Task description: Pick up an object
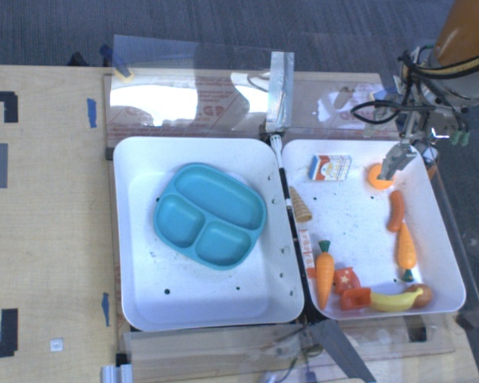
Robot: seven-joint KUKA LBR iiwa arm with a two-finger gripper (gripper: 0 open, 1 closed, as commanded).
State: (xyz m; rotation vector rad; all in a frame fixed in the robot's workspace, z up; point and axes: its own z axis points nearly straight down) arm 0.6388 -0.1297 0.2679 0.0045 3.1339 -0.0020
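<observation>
Where arm reaches in from right, pincer (393, 164) sits low at far-right corner of right bin (359, 214), directly over small orange round piece (378, 178); grip state cannot tell. Just below: sausage (396, 211), then carrot (405, 250) along right wall. Milk carton (329, 167) to pincer's left. Banana (399, 298), red block (353, 297), second carrot (325, 273) near front. Left bin (144, 294) holds blue divided plate (211, 215).

Orange band (465, 14) (top right), black cables (419, 74), grey gripper (396, 163).
</observation>
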